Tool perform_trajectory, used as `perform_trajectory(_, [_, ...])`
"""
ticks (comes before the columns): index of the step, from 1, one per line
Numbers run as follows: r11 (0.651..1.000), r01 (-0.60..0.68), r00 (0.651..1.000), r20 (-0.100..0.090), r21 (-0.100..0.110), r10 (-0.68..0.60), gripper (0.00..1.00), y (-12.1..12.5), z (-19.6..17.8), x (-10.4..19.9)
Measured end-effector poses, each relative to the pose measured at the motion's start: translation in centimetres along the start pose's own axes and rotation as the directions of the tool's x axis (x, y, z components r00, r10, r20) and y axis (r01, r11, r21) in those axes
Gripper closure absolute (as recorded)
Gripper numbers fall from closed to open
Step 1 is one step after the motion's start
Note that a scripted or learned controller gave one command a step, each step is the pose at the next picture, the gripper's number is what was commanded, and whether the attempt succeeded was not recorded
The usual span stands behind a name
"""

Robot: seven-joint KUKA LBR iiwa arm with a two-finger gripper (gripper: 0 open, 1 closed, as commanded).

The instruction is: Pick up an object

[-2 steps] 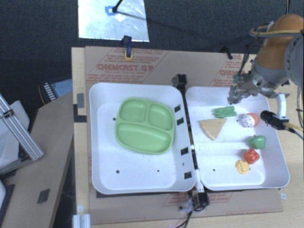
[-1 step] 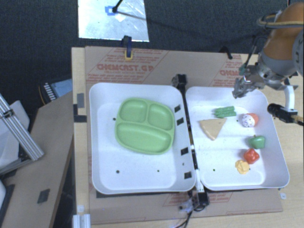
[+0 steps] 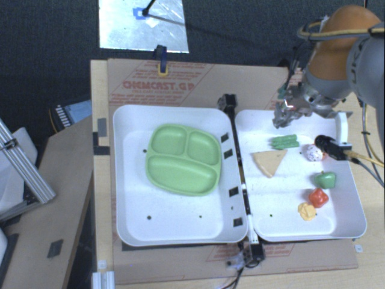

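Left bin (image 3: 129,218) holds a green divided plate (image 3: 183,159) w/ three compartments, lying flat approx. mid-bin and slightly askew; nothing on it, prob. parked there as a drop spot. Black clips along the centre divider (image 3: 234,161) join the two bins. Right bin (image 3: 343,221) carries all the loose items, i.e. the pick candidates: a green ridged piece, maybe a toy bean pod (image 3: 284,141), nearest the bin's far-left area; just below it a tan wedge (image 3: 268,161) like a cheese or pizza slice, near but not touching the pod. Further right, a small white speckled ball (image 3: 313,154), then a green pepper-like toy (image 3: 325,180), a red toy (image 3: 319,197) just beneath it, and a yellow piece (image 3: 307,211) touching or nearly touching the red one. They're spread out w/ gaps between most, which should leave room for fingers to come down around one item. Gripper (image 3: 281,120) hangs over the far-left part of the right bin, just above the bean pod in this slanted view, arm reaching in from the right, so the pod looks like the probable target. Can't tell how wide the tool is spread; too dark and blurred at the tip, and nothing is visibly caught in it. Pick not yet made, judging by all items resting on the bin floor.
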State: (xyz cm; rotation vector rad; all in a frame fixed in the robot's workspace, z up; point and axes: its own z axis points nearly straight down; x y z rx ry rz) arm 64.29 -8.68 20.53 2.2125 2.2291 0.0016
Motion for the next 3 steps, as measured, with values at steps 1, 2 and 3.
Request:
perform_trajectory(1, [1.0, 0.0, 1.0, -0.001, 0.002, 0.0, 1.0, -2.0, -0.9, 4.3])
perform_trajectory(2, [1.0, 0.001, 1.0, -0.001, 0.003, -0.001, 1.0, -3.7, -0.2, 9.2])
perform_trajectory(3, [1.0, 0.003, 1.0, -0.002, -0.001, -0.003, 1.0, -4.1, -1.4, 14.9])
